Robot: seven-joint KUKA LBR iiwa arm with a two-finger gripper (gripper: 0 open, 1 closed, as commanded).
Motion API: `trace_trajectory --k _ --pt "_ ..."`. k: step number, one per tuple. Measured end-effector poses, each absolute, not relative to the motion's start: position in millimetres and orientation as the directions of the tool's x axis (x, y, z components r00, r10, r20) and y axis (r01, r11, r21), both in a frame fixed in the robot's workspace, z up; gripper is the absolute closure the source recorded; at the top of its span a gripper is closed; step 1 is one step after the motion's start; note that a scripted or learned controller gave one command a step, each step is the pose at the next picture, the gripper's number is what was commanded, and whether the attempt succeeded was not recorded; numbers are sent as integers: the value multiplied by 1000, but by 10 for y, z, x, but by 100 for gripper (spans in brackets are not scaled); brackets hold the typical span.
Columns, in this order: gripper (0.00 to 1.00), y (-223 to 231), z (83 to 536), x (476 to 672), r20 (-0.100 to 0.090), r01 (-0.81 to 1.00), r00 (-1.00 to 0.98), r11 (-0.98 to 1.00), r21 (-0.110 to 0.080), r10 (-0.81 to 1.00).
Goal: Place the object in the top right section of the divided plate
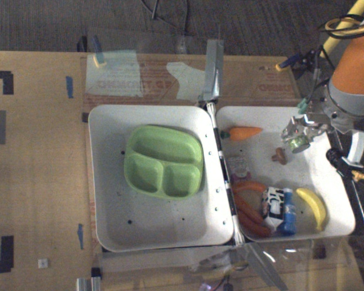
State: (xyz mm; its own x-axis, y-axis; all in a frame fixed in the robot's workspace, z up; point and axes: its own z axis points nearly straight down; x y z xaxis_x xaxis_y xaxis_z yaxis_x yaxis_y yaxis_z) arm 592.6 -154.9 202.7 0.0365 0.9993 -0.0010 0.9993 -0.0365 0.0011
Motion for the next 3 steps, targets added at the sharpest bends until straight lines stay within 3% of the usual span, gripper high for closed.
trace_trajectory --k 1,2,3 --pt "100 -736 1844 6085 0 981 194 -194 -2 981" --pt "100 -68 1844 6052 0 978 209 -209 -3 978" --pt "100 -563 1961 6119 -1 967 254 -254 1 967"
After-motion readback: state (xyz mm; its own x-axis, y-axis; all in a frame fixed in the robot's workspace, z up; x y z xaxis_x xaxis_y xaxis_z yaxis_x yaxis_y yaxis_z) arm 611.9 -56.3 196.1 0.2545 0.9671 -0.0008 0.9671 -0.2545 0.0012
